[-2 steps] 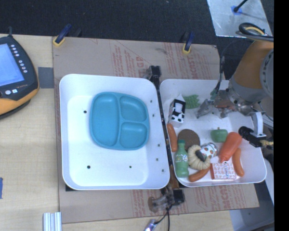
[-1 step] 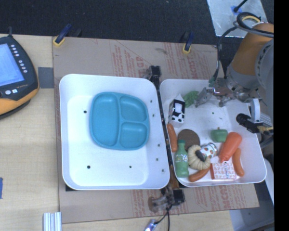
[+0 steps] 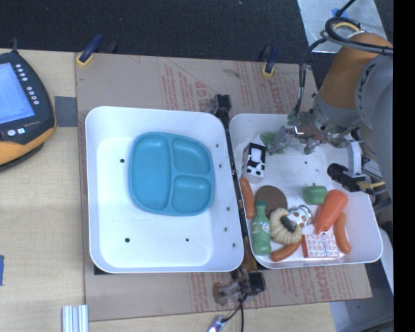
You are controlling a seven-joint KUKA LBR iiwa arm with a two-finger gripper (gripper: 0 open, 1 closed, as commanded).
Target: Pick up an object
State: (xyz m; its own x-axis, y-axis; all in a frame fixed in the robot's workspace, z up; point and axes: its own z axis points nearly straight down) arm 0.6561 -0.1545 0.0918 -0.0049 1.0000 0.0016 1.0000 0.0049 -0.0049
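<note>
Gripper (image 3: pixel 291 135) over your right bin's (image 3: pixel 371 253) far corner; finger state unclear. Cardboard sheet (image 3: pixel 159 78) covers wooden bench (image 3: pixel 28 220); dark carpet (image 3: pixel 159 9) behind; pendant (image 3: pixel 14 109) left.

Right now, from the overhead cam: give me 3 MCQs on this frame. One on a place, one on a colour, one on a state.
1. Which bin holds the divided plate?
A. the left bin
B. the right bin
C. neither, it lies on the bench

2. What colour is the divided plate?
A. red
B. blue
C. yellow

3. How does the green bottle sit?
A. standing upright on the divided plate
B. lying among the toys in the right bin
C. lifted clear of both bins

Answers:
1. A: the plate lies flat in the left bin, with the right bin beside it.
2. B: its whole surface shows light blue against the white bin.
3. B: it lies on the right bin's floor beside the orange bottle and other toys, while the gripper is over that bin's far end.
</note>
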